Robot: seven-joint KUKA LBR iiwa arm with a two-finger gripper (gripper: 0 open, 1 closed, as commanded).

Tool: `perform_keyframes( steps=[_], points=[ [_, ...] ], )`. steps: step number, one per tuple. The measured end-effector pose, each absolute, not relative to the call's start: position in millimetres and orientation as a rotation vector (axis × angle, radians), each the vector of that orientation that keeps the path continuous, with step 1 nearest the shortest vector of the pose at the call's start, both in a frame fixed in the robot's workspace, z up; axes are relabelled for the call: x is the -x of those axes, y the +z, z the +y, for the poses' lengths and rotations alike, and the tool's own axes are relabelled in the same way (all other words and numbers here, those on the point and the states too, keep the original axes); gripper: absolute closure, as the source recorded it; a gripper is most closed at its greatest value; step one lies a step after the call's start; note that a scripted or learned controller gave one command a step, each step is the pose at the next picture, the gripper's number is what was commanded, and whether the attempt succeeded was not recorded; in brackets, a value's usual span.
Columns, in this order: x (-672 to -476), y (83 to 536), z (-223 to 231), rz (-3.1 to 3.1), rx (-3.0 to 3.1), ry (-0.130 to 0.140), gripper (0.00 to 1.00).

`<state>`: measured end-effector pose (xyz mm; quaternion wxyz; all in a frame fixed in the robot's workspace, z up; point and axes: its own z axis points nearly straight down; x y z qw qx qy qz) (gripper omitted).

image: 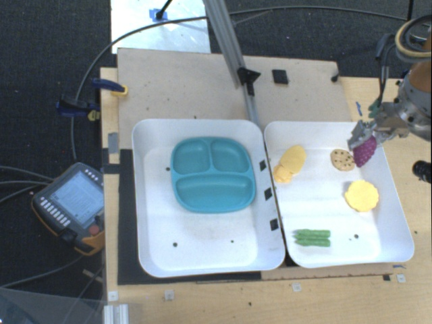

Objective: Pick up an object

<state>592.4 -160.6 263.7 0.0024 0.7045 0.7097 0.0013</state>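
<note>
- One purple piece (365, 152) sits between the fingers of the pincer (362, 147), gripped at about two o'clock in the right bin (337, 252), near its far right rim.
- Looks like the grasp step is done and the lift is on; the next move calls for a clean rise without dropping it.
- Just beside it at nine o'clock, a cookie (342, 159) lies on the bin floor, close enough to get nudged.
- Down at six o'clock, a yellow round piece (362, 196); further out, a pale yellow piece (290, 164) by the left wall, and green beans (312, 237) near the front.
- Over in the left bin (155, 248), a teal divided plate (212, 175), well apart and no obstacle.
</note>
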Motion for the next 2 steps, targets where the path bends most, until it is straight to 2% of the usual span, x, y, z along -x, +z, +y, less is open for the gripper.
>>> perform_keyframes(
  steps=[2],
  points=[
    [-603.3,266.9,-69.0,2.228,-2.212,0.003,1.0]
  ],
)
